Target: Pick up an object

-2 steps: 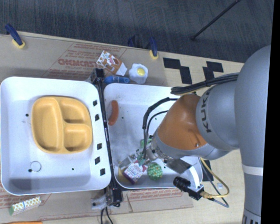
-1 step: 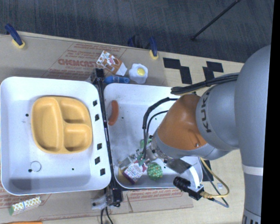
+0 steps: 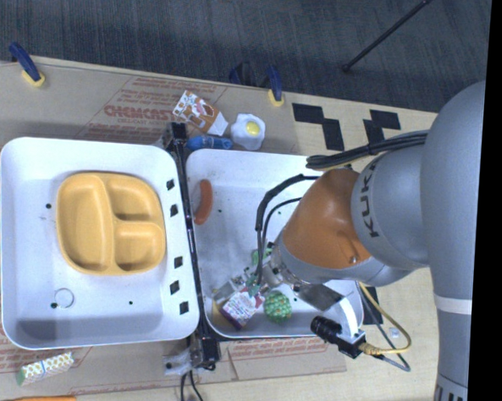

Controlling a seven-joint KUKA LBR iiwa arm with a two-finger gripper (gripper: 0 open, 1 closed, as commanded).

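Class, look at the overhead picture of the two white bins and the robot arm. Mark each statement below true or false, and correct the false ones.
1. The yellow divided tray lies in the left bin. True.
2. The hot dog sausage lies in the left bin. False: it lies in the right bin, near the dividing wall.
3. The arm's orange band hangs over the right bin. True.
4. The green ball sits outside both bins. False: it is in the right bin, beside a small carton.
5. A fried egg toy rests on the cardboard beyond the bins. True.
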